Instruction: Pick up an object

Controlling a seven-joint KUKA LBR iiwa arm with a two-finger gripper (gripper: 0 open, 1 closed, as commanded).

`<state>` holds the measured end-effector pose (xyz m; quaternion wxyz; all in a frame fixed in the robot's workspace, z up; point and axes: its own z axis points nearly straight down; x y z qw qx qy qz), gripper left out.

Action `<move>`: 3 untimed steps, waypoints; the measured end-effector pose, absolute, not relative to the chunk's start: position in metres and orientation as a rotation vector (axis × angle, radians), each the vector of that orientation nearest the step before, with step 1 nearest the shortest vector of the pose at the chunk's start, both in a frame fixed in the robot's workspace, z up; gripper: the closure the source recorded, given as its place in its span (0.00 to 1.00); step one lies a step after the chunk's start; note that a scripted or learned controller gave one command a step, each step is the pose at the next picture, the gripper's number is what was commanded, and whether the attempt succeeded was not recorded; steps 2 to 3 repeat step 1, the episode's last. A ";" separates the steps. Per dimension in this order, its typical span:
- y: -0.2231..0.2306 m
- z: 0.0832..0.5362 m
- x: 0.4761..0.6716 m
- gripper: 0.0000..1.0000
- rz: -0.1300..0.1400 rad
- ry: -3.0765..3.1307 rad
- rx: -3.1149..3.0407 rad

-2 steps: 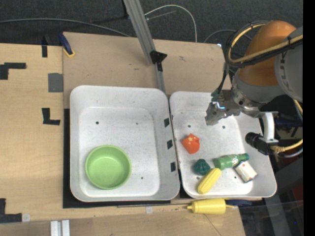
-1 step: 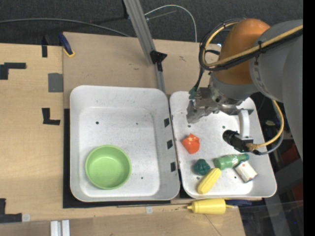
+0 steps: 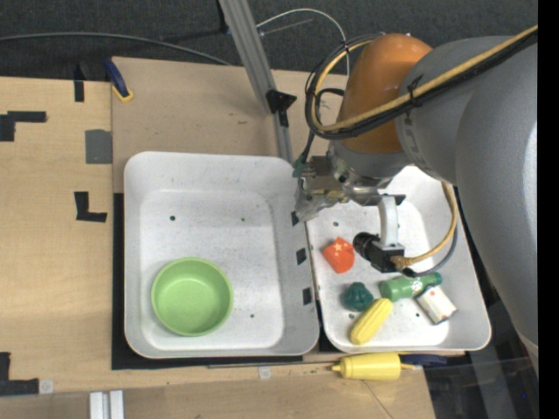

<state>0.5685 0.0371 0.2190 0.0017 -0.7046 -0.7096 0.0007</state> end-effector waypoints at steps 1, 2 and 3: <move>0.092 0.211 0.573 1.00 0.002 -2.228 -2.211; 0.092 0.211 0.573 1.00 0.002 -2.228 -2.211; 0.092 0.211 0.573 1.00 0.002 -2.228 -2.211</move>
